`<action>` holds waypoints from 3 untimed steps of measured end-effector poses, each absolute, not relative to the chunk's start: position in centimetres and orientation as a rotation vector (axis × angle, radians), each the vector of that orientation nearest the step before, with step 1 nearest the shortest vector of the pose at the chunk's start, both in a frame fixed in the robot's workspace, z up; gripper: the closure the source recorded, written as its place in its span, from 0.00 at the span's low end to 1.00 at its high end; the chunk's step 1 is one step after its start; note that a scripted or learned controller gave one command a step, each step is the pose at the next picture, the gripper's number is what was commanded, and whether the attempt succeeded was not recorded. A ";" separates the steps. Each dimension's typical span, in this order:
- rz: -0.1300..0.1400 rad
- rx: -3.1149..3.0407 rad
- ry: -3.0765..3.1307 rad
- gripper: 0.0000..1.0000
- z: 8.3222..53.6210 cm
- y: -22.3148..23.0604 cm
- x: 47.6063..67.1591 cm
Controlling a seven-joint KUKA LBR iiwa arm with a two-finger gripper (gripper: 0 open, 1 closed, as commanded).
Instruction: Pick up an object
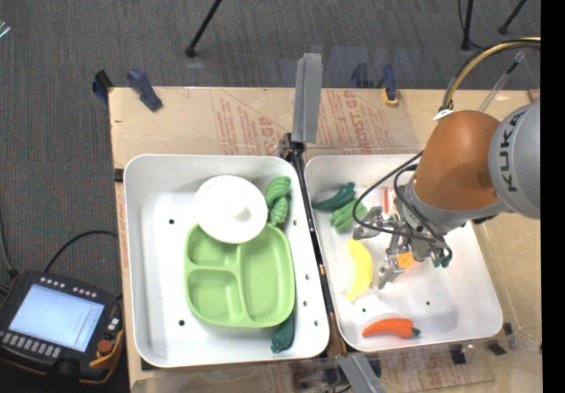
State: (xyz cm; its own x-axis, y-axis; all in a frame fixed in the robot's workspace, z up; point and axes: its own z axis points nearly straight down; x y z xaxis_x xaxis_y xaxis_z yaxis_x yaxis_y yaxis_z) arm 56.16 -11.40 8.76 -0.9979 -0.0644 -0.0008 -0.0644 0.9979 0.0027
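Now the gripper (399,263) is hanging low over the right bin (459,316), just beside the banana (360,268); something orange is showing at its tip, but whether it is gripping that I cannot tell. Descending squarely over one object, away from the bin's walls, is looking wisest.

I'm seeing white bins (141,206), a light green tray (238,281) and a white bowl (230,208). A yellow banana (359,266) and an orange pepper (388,328) are showing too.
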 end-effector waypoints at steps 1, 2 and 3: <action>0.002 -0.144 3.138 0.00 8.8 -8.7 52.2; 0.001 0.126 3.137 0.00 8.8 -12.8 64.2; 0.002 0.184 3.138 0.00 8.7 -14.7 54.7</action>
State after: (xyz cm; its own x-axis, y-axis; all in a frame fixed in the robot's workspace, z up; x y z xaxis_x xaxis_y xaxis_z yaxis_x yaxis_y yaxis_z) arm 54.73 -14.66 8.70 -0.9931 0.1169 0.0018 0.1169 0.9931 0.0010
